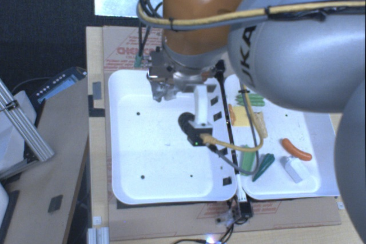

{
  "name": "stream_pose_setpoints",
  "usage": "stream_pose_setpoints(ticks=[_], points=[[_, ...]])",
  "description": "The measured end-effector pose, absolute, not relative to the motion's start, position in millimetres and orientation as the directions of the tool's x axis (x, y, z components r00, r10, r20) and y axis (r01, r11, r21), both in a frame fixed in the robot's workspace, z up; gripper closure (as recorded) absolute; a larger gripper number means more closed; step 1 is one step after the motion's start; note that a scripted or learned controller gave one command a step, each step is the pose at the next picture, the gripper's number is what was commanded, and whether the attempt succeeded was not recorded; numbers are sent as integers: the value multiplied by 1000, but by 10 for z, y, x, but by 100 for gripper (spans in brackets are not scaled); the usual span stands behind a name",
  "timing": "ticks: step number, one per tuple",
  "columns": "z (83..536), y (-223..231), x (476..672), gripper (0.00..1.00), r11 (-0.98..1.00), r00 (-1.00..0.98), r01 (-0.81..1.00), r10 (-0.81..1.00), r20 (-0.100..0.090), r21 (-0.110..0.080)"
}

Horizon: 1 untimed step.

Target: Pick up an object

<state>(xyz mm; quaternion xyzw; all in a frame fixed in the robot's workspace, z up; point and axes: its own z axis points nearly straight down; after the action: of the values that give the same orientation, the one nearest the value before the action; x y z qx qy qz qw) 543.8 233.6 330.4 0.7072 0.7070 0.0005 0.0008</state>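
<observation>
My gripper (164, 90) hangs over the far part of the left white bin (143, 146), below the orange wrist band. It is apart from the objects, which lie in the right white bin (320, 180). They are an orange sausage-shaped piece (296, 150), a small white block (293, 170), a dark green pointed piece (263, 166), a green piece (248, 160) beside it, a yellow flat piece (242, 117) and a light green piece (255, 101) at the far side. The arm hides the far right part of that bin.
The bins rest on a cardboard sheet (123, 54) on the bench. A grey device (57, 84) and a metal rail (26, 128) stand off to the left. The big grey arm body (303, 48) overhangs the right bin.
</observation>
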Motion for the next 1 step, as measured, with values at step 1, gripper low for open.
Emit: stream_pose_setpoints(ticks=[1], points=[[2067,2339,5168,100,1,-1,1000,1000,-4,-12]])
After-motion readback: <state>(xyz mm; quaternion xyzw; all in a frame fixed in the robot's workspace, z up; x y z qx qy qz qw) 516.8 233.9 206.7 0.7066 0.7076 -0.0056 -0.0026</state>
